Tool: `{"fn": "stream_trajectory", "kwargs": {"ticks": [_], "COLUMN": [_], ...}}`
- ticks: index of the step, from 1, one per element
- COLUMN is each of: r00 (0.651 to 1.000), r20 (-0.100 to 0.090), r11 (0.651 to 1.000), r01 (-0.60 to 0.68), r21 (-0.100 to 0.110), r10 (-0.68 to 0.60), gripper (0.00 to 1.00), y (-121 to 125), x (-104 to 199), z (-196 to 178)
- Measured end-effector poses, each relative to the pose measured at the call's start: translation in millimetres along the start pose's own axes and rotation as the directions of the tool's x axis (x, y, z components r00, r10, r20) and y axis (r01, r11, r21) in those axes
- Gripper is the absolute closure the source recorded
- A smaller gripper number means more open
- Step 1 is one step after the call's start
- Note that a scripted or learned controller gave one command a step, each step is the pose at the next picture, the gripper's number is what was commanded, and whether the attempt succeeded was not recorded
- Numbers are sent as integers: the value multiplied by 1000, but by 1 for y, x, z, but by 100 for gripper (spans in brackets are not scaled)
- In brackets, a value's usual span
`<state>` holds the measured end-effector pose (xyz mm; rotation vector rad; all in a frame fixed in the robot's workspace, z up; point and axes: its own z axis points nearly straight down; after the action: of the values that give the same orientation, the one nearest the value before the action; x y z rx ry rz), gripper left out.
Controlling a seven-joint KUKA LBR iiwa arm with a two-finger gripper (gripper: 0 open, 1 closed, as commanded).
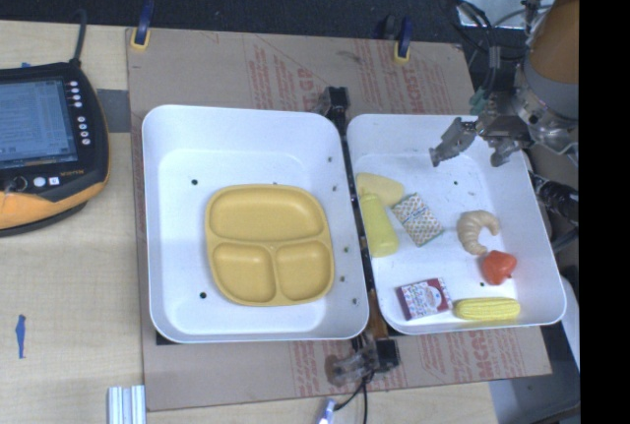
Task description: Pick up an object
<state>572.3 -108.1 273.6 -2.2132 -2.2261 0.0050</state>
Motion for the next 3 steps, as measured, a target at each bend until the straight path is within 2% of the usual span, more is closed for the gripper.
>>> {"fn": "stream_trajectory", "kwargs": {"ticks": [1, 2, 3], "r00": [1000, 1000, 1000], "r20": [1, 0, 3], "r11": [1000, 1000, 1000], "r01": [-6, -2, 5], "r21": [8, 7, 2], "r10": [6, 2, -5], "gripper": [0, 0, 100], "y": [-18, -29, -27], "x": [-74, -95, -96], "z": [101, 167, 153]}}
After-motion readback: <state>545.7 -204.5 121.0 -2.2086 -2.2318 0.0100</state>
